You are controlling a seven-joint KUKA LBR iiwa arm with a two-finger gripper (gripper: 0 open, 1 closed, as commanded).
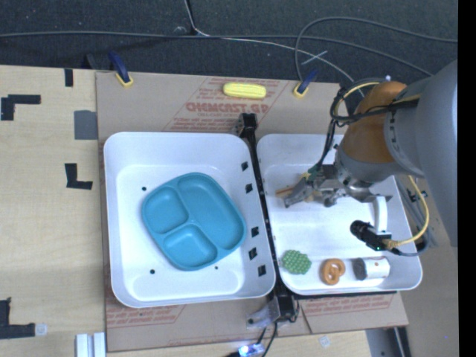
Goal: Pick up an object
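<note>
My gripper (299, 193) hangs low over the upper-left part of the right bin (327, 146), pointing left, with the grey arm and its orange band behind it. At its tip I see a small brownish bit, too unclear to name. Along the front of the right bin lie a green bumpy ball (295, 262), an orange ring-shaped piece (332, 271) and a white and grey cylinder (370, 268). All three lie well in front of the gripper and apart from it.
A blue divided plate (193, 220) lies in the left bin (123, 155). A yellow corn cob (244, 90) rests on the cardboard behind the bins. Cables loop around the arm's wrist at the right bin's right side.
</note>
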